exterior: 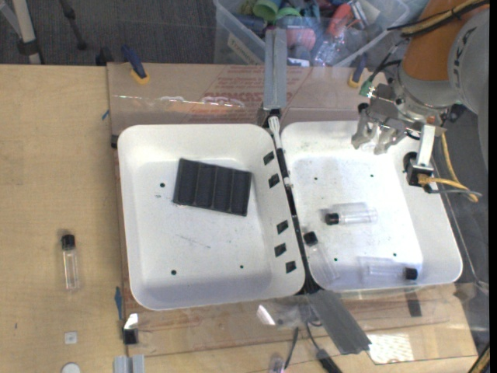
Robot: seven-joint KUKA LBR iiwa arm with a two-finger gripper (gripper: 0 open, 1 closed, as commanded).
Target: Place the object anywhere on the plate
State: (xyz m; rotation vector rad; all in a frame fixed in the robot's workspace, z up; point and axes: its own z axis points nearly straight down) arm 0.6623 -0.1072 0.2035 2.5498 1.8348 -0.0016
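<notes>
**Vial lies below the gripper, plate far to the left**

The gripper (378, 140) is seen above the upper edge of the right bin (435, 231), its fingers parted and nothing held between them. A clear vial with a dark cap (349, 217) lies in that bin, toward the camera and slightly left of the fingers, its long axis running left to right. A second clear vial (388, 270) rests near the bin's lower edge. The dark ribbed plate (213, 186) sits in the left bin (155, 263), well apart.
</notes>
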